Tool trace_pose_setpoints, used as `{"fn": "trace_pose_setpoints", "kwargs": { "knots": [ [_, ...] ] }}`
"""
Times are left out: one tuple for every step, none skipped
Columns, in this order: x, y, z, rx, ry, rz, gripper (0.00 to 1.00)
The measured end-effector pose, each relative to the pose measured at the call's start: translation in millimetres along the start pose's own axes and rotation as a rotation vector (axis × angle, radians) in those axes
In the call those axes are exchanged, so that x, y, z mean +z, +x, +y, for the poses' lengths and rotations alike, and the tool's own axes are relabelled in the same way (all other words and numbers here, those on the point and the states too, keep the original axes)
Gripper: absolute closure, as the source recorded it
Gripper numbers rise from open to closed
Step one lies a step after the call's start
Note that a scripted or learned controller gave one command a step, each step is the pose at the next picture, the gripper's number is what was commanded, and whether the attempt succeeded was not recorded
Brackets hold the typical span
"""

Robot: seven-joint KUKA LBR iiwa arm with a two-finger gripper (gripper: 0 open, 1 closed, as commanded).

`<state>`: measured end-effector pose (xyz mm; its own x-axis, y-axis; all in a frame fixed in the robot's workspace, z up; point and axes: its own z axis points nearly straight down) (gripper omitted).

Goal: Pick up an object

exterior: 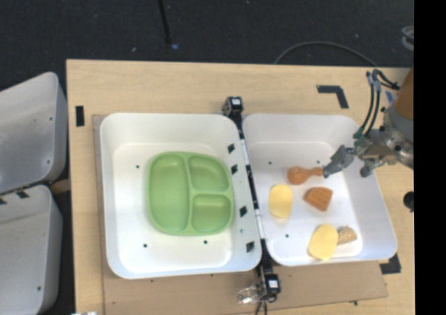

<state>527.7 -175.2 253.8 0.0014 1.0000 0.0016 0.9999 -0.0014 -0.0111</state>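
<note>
Camera view: gripper (pixel 339 162) low over the right bin (pixel 293 132), reaching toward the orange-brown drumstick piece (pixel 304 175); grip state impossible to tell.

Nothing visibly held between the tips; drumstick piece lying just beside them, near mid-bin; orange wedge (pixel 318 198) and pale yellow piece (pixel 281 201) just below it; yellow round piece (pixel 323 242) touching a small tan piece (pixel 346 235) near the front wall. Likely risks, judged only from this: nudging the rounded drumstick piece aside instead of catching it; closing beside its narrow end; knocking the near neighbours. Green divided plate (pixel 189 192) alone in the left bin (pixel 118 167), well apart.
</note>
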Motion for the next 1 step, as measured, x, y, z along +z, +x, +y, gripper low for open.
{"fn": "trace_pose_setpoints", "kwargs": {
  "knots": [
    [-6.2,0.2,2.3,-0.003,-0.012,-0.003,0.0]
  ]
}}
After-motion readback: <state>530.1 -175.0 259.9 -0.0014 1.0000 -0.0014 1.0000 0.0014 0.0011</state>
